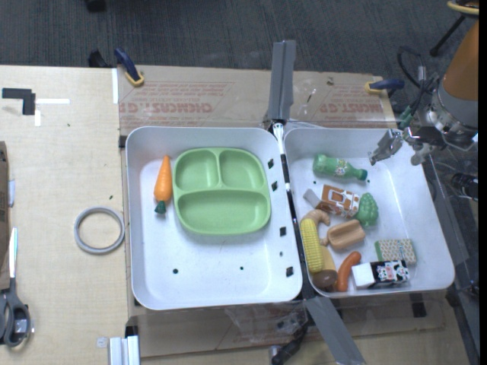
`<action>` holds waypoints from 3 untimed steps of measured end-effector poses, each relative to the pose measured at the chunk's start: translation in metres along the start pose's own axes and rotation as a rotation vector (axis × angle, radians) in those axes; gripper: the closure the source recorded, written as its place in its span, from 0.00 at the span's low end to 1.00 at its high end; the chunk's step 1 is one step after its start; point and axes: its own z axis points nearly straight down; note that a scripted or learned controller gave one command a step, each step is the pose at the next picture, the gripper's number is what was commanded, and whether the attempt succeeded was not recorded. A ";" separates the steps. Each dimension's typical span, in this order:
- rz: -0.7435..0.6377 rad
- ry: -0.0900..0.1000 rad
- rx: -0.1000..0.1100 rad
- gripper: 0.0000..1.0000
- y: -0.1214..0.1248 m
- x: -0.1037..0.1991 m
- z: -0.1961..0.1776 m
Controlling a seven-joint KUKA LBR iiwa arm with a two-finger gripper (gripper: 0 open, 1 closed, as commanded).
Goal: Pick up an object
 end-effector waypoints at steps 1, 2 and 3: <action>0.030 0.001 0.001 0.00 -0.024 0.069 0.081; -0.137 -0.001 -0.001 0.00 0.038 0.057 0.123; -0.066 0.001 -0.003 0.00 -0.053 0.068 0.132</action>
